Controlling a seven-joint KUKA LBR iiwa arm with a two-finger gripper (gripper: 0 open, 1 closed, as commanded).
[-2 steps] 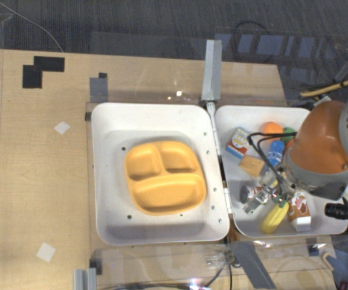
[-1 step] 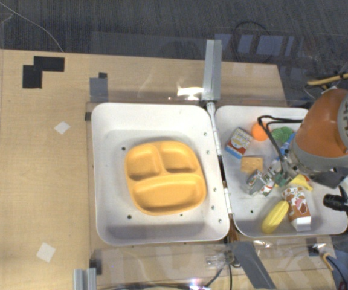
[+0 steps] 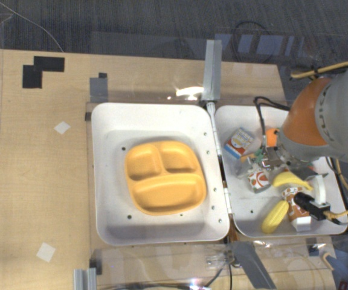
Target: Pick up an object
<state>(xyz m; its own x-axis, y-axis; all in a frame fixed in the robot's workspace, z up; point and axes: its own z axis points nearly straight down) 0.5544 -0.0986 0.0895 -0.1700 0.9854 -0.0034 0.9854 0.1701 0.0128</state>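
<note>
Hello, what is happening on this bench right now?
A grey robot arm reaches from the right over the right bin, where bananas and small packages lie. Its tool is low among these objects. The left bin holds a yellow divided tray. No grasp is visible yet.

Arm [image 3: 337,113] cut off at right edge; hides right bin [image 3: 246,222] far corner; small items beneath perhaps cartons.

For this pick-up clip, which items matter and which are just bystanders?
Belongs to the job:
gripper
small white carton
yellow banana
right white bin

Just lying about:
yellow divided plastic plate
left white bin
</note>
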